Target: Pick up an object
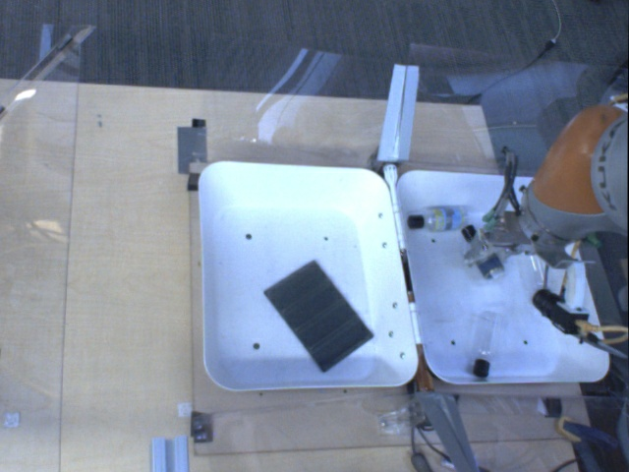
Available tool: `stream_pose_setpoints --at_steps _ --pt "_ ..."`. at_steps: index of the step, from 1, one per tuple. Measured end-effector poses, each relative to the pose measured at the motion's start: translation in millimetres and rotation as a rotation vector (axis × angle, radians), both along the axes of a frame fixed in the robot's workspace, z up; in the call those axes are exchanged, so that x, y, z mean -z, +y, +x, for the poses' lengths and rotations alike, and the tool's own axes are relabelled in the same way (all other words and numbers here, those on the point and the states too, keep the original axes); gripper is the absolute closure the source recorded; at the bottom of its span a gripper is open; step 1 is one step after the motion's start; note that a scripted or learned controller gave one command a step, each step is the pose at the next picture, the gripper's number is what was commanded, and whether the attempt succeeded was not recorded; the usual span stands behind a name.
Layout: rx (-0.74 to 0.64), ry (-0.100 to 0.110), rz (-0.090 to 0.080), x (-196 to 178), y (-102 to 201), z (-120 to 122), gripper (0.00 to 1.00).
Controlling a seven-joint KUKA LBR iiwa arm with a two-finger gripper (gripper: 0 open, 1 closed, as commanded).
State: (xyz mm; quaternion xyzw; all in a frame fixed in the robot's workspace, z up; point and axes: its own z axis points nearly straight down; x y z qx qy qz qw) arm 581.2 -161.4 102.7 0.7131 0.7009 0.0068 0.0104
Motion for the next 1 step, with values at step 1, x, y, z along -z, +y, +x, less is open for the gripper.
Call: stream_pose_setpoints --at_steps 1 --pt "-0.005 0.014 0.004 -111.4 42.5 28.0 1.0"
